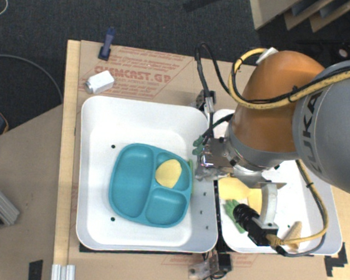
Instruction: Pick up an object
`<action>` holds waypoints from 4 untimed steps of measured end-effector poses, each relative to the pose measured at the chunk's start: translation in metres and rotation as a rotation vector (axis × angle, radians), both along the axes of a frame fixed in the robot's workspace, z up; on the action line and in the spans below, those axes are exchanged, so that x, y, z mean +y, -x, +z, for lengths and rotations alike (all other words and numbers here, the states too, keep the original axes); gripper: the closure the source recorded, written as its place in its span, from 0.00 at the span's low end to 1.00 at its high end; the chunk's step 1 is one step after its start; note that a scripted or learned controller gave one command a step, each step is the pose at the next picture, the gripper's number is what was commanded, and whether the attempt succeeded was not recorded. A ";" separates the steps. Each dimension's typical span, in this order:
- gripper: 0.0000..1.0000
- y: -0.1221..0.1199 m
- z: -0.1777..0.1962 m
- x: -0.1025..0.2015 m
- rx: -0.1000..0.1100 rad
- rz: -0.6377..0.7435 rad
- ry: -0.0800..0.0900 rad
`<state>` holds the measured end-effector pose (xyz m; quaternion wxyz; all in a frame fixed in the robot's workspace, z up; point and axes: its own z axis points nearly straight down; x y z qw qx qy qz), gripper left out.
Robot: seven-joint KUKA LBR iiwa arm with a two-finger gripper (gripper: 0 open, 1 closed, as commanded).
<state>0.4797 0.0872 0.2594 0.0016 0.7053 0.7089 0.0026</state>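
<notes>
Camera view puts you at the reaching step. The grey arm with the orange band (pixel 279 110) comes in from 3 o'clock and hangs over the seam between the two shallow white bins on the bench. The pincer (pixel 209 159) sits low at the 3 o'clock rim of the left bin (pixel 97 159). You see nothing held in it, and you cannot tell whether it is open or closed, because the wrist covers it.

The nearest candidate is the round pale-yellow piece (pixel 168 173). It lies in the 2 o'clock compartment of the teal divided plastic plate (pixel 135 182), just beside the pincer at its 8 o'clock. By my judgement, the next move calls for a short shift toward 8 o'clock and then a descent onto that piece.

The arm hides most of the right bin (pixel 300 194). At its 9 o'clock side a flat yellow thing (pixel 238 190) and a green thing (pixel 232 213) peek out, both too covered to identify.
</notes>
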 end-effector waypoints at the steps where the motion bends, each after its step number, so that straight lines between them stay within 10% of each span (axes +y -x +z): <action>1: 1.00 -0.027 0.056 0.075 -0.003 0.003 -0.002; 3: 1.00 0.002 0.011 0.049 0.011 -0.007 0.002; 4: 1.00 0.000 0.076 0.083 -0.001 -0.001 -0.001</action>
